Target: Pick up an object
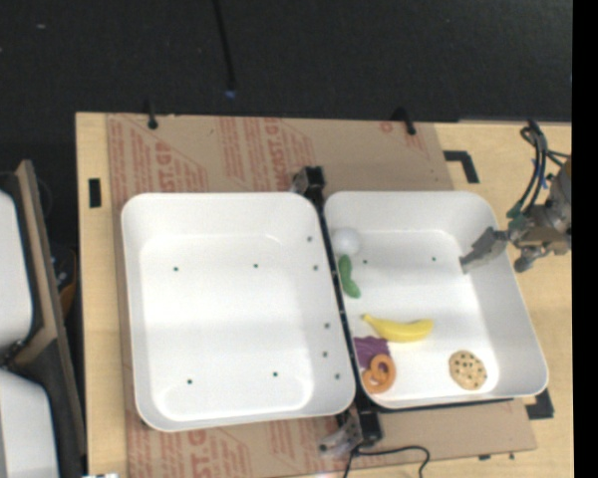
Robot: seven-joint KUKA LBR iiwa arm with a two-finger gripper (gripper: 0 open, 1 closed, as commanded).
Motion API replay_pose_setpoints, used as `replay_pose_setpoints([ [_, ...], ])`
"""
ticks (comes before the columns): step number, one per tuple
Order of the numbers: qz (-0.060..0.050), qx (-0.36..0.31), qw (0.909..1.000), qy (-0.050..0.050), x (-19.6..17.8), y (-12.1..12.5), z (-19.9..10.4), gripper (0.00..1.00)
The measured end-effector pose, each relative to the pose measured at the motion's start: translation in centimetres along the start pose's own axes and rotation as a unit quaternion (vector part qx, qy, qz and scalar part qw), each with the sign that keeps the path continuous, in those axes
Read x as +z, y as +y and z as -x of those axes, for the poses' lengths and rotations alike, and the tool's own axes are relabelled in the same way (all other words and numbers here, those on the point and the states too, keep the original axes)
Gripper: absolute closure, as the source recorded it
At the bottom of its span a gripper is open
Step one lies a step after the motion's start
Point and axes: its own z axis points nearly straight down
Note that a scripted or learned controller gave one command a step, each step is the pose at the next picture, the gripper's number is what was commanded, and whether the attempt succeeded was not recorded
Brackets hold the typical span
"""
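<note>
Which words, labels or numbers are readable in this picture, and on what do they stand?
Red printing runs along the cardboard sheet under the bins, on its left and top margins: too blurred to read.
No readable text on the bins, the toys or the arm.

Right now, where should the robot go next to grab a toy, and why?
Probably swing left and forward over the yellow banana. The gripper sits at the right bin's far right rim, above none of the toys, and the banana lies apart from the cookie and the orange ring, so it looks easiest.
</note>
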Motion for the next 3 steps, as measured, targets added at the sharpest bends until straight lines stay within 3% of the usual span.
replay_pose_setpoints([
  [1,0.002,-0.005,1.0,0.001,-4.3,3.3,-11.2,0.0],
  [2,-0.003,0.002,1.0,0.0,3.4,0.4,-5.9,0.0],
  [3,-0.001,0.0,1.0,0.0,3.1,13.1,-0.5,0.0],
])
